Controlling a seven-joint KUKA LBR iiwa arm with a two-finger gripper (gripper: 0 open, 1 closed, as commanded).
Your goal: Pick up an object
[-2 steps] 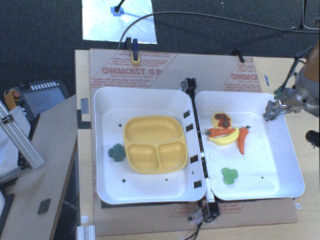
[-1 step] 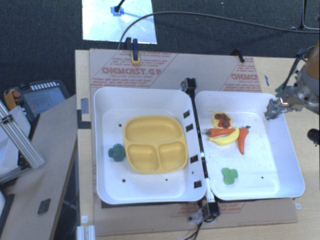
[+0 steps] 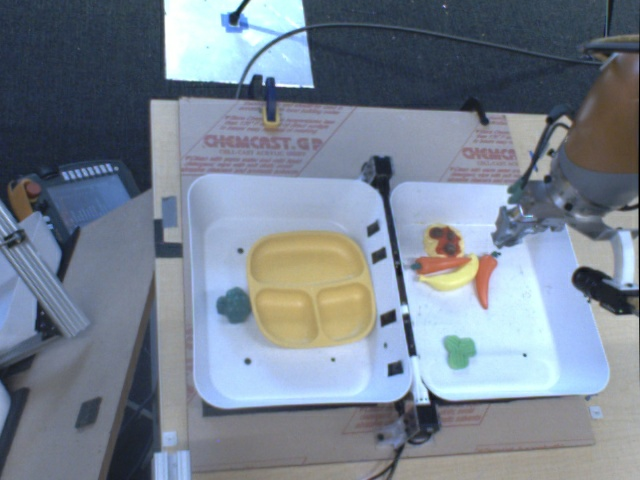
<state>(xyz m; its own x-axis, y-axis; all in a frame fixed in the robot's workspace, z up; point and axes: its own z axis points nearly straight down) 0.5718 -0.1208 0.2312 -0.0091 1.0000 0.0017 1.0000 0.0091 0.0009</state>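
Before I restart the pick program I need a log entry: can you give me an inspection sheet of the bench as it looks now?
Surface: two white bins side by side, left bin and right bin, on a cardboard sheet.
Job's things: right bin holds a banana, two carrots, a small pizza piece and a green leafy piece.
Clutter: yellow divided tray and broccoli in the left bin.
Gripper: gripper over the right bin, above the upright carrot; grasp not readable.
Cables: black cable across the floor behind the bench.
Surroundings: teach pendant at left.
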